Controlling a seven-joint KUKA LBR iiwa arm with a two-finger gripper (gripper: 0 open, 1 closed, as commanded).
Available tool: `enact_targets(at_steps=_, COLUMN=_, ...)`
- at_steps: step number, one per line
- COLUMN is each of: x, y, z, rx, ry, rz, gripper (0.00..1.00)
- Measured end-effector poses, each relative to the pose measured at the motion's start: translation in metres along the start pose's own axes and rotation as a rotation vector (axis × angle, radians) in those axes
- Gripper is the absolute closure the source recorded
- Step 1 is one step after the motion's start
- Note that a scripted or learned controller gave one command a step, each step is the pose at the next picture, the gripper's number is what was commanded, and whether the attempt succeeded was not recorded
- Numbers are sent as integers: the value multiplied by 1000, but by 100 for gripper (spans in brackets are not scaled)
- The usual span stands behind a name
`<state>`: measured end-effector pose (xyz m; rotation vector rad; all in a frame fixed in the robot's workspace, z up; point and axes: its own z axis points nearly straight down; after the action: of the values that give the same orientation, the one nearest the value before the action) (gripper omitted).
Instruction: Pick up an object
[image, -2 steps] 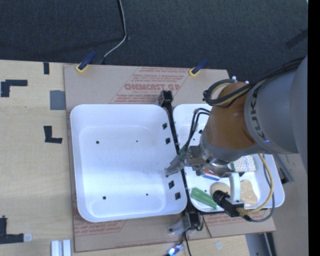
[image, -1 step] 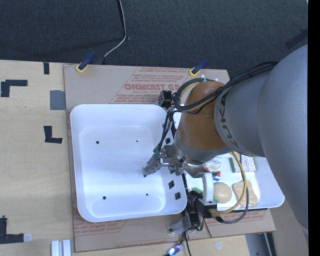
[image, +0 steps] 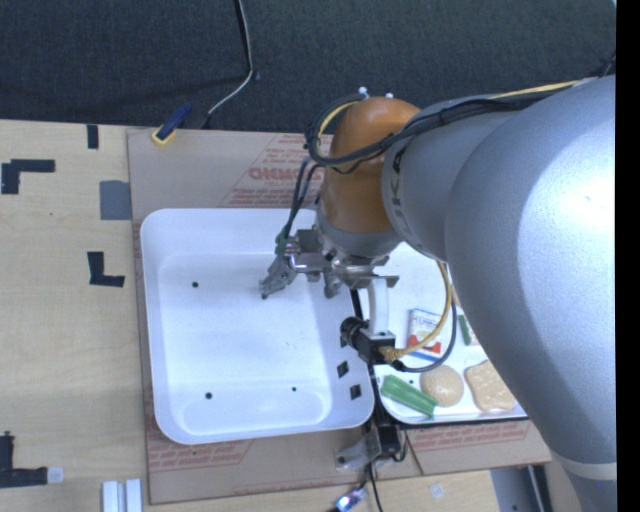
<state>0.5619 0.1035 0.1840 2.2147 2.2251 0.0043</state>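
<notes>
The left bin (image: 180, 330) sits on a cardboard sheet (image: 200, 170) over the wooden bench (image: 60, 330). Its white floor shows a few small dark dots. Above the bin's upper right part hangs the gripper (image: 272, 288), its metal fingers pointing down and to the left; whether they are spread or pressed together cannot be told from this angle, and nothing is seen between them. The grey arm (image: 520, 260) with its orange band (image: 360, 170) covers much of the right bin (image: 400, 408). In the visible part of that bin lie a green object (image: 408, 394), what looks like a pale round piece (image: 442, 386), a tan biscuit-like piece (image: 490, 388) and a small printed packet (image: 424, 326).
</notes>
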Motion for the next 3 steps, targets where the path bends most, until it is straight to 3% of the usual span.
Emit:
enact_targets(at_steps=1, x=-1, y=-4, z=-9, rx=8, ry=-1, rz=2, gripper=100)
enact_targets(at_steps=3, x=-1, y=-4, z=-27, rx=13, ry=-1, rz=-1, gripper=100)
